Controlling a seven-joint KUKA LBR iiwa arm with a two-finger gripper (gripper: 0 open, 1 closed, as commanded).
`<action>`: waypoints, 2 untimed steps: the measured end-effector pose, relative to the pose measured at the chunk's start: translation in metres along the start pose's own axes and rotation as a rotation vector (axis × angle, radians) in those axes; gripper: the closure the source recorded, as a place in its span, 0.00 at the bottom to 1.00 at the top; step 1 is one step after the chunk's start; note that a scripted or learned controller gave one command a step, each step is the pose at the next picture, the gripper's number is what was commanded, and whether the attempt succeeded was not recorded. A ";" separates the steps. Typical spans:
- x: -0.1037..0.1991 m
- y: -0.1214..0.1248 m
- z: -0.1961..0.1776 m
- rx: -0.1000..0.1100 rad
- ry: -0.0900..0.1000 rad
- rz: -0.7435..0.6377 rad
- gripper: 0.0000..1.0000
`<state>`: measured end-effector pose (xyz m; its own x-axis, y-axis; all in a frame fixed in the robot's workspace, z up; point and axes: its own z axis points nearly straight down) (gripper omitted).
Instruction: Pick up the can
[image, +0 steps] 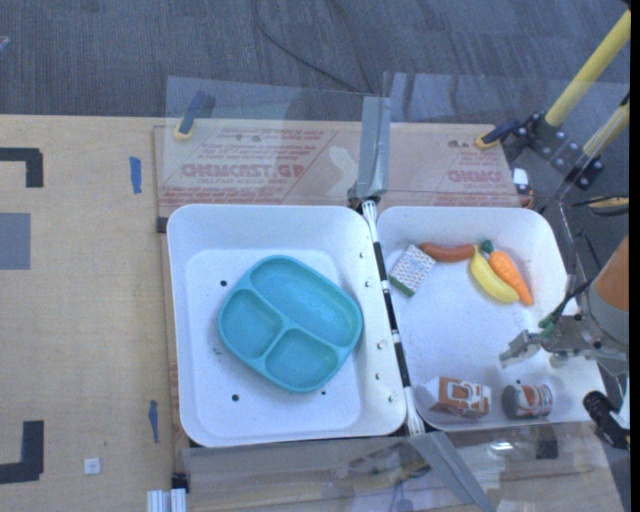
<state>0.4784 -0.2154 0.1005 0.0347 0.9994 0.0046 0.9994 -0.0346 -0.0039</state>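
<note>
In the left bin (190, 330), at the middle of the frame, lies a blue divided plate (290, 322). The right bin (455, 320) holds a small checkered packet (411, 270) near its upper left, then a sausage (448, 253), a banana (492, 280) and a carrot (510, 276) along its top. Low in this bin a small carton (460, 396) lies on its side, and just right of it the can (528, 400), also lying down. Above the can, at the frame's right edge, hangs the gripper (540, 340), its fingers spread and holding nothing.
</note>
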 end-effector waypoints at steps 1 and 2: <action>0.001 0.003 0.011 -0.003 0.006 -0.005 0.00; 0.001 0.004 0.011 -0.006 0.006 0.002 0.00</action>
